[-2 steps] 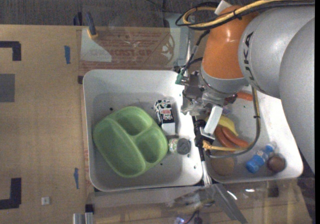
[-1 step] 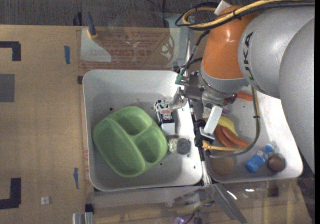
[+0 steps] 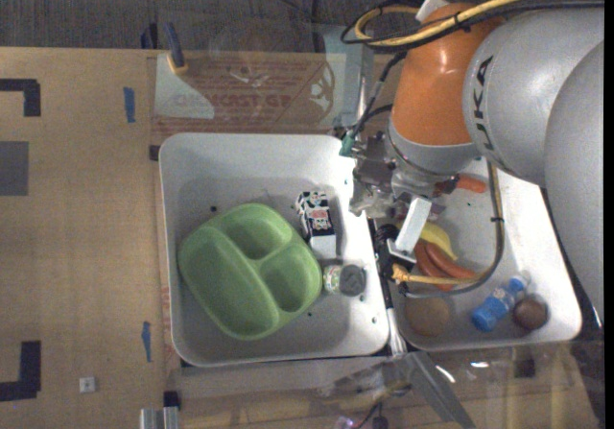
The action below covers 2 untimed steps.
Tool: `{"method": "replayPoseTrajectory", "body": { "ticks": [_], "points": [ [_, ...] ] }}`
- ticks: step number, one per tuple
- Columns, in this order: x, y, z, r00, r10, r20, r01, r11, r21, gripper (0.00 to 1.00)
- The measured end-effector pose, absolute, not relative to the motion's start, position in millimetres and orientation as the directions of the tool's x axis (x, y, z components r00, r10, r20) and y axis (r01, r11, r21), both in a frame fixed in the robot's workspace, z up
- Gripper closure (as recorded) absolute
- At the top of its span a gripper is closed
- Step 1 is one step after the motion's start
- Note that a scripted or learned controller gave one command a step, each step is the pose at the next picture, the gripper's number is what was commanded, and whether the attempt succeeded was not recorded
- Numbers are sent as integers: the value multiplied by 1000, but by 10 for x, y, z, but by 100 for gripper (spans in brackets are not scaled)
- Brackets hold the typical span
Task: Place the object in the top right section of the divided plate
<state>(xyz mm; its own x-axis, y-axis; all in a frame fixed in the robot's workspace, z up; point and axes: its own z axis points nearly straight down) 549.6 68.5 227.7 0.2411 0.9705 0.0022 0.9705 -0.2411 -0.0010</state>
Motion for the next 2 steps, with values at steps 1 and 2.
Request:
{"method": "replayPoseTrajectory", "body": {
  "ticks": [1,2],
  "points": [
    [5495,685,2276,241,970,2,970,-241,-1,0],
    [5506,671,2380,243,970,3,970,-243,1,100]
  ]
}}
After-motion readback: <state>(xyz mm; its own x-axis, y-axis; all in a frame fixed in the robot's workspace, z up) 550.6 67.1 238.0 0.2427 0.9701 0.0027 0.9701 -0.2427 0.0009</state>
